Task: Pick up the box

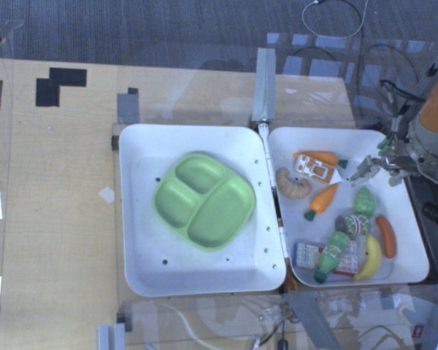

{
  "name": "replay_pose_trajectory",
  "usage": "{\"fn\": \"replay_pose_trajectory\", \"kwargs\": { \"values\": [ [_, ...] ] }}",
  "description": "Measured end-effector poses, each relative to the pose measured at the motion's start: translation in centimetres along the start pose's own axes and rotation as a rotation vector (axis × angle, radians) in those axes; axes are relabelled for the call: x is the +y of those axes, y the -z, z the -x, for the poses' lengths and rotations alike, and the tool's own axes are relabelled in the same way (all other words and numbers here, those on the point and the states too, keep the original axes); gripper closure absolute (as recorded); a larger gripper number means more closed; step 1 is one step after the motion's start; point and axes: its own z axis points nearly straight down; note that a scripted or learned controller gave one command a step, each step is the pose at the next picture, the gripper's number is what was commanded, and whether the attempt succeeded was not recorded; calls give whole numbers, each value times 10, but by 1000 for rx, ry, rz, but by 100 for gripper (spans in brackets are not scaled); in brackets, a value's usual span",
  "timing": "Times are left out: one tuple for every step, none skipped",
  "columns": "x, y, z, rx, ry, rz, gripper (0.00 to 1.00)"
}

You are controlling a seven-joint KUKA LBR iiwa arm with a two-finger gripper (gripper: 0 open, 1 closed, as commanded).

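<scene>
a: what's lying where, reading left to right?

b: a green divided plate (204,210) is sitting in the left bin (131,195). in the right bin (416,265), the box (312,169), small, white and orange, is lying near the far left corner, just beside a croissant (292,184) and touching a carrot (321,157) behind it. a second carrot (323,199) is pointing away just in front.

a: and the gripper (383,168)?

b: it's hovering over the bin's far right side, well apart from the box. i can't tell how its jaws are standing, and nothing is showing between them.

a: so how should the pick go?

b: i'd judge it's needing to travel left, centre over the box, and close across its narrow sides, staying clear of both carrots and the croissant so they aren't getting pinched too.
</scene>
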Motion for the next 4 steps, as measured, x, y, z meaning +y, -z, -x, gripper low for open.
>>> {"fn": "replay_pose_trajectory", "kwargs": {
  "values": [
    [-9,-93,18,0,-53,3,0],
    [-7,-82,19,-1,-50,6,100],
    [68,-32,-24,-1,-360,3,100],
    [66,11,-26,-2,-237,2,100]
  ]
}}
